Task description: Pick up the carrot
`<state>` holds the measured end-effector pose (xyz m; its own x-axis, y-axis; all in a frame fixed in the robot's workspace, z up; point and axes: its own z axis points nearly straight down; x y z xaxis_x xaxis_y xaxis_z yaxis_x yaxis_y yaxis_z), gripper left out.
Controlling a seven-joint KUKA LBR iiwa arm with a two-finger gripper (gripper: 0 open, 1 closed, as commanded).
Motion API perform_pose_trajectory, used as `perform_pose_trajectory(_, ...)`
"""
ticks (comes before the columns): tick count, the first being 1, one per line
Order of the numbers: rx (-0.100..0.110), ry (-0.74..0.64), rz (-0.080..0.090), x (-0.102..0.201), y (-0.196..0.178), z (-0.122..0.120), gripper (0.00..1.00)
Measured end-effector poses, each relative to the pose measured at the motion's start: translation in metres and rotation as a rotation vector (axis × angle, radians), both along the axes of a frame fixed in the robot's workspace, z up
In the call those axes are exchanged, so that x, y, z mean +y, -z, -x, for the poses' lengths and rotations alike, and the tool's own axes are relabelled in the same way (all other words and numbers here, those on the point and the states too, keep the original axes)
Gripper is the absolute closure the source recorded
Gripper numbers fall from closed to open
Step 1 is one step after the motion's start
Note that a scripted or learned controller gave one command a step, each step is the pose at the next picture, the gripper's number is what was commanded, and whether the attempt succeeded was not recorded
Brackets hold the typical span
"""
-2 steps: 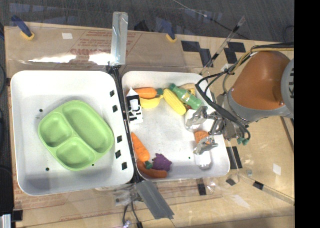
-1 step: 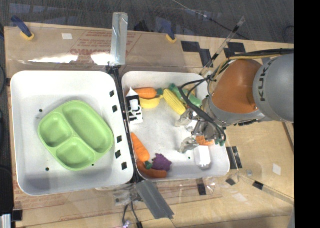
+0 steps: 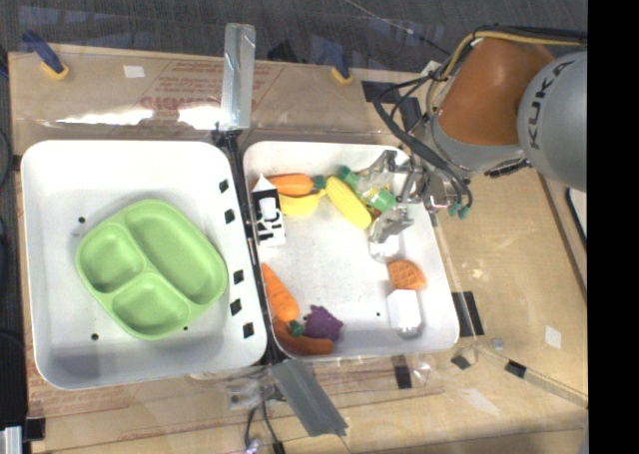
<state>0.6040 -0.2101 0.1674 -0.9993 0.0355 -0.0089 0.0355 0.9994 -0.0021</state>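
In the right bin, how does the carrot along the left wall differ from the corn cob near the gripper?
The carrot is orange; the corn cob is yellow. The carrot lies along the right bin's left wall, toward the front; the corn cob lies near the back, beside the gripper. The carrot tapers to a point, while the corn cob looks blunter and thicker. Both are elongated, lie flat and slant the same way.

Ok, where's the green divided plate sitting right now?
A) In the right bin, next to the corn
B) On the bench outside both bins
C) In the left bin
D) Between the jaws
C: the green divided plate lies flat on the floor of the left bin, while the food items, including the carrot, are in the right bin.
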Motion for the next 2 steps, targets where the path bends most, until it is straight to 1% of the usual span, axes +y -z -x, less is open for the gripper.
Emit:
perform_pose_trajectory(1, 0.001, -0.004, 0.000, 0.001, -0.009, 0.000, 1.00)
perform_pose_trajectory(2, -0.004, -0.214, 0.006, 0.000, -0.145, 0.027, 1.00)
